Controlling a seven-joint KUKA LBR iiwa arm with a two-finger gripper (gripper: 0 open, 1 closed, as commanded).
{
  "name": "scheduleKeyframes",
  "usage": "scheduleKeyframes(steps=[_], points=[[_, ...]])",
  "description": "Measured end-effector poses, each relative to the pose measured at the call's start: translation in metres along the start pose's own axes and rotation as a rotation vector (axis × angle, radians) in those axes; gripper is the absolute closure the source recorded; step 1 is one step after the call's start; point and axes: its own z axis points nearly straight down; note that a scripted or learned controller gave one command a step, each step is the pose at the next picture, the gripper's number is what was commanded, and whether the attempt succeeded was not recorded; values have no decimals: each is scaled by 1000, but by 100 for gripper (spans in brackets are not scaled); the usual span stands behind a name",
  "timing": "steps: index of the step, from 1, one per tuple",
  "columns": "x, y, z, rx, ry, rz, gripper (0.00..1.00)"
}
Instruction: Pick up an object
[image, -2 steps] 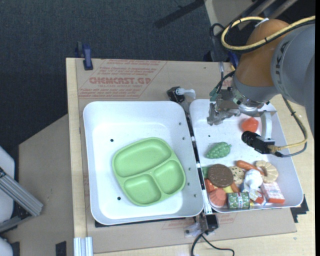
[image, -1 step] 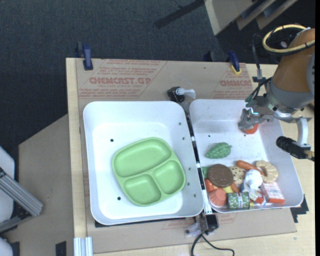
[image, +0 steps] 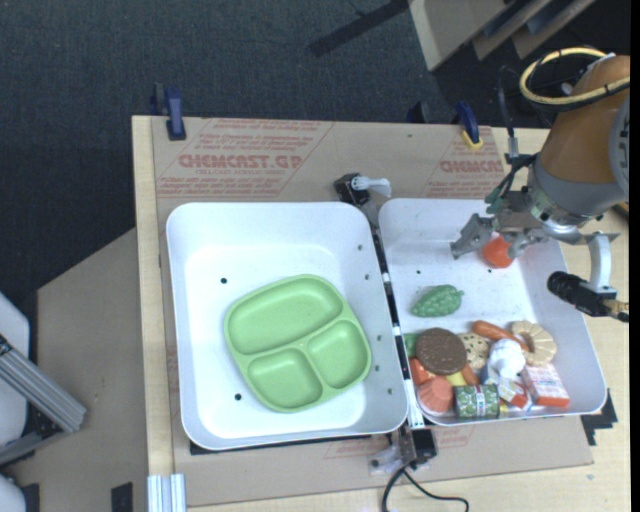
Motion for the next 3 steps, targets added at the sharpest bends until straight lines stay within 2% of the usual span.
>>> scheduleKeyframes(steps=[1, 2, 3], points=[[33, -42, 90, 12, 5, 0, 0], [31, -38, 75, -1, 1, 1, 100], [124, -44, -10, -8, 5, -11, 100]])
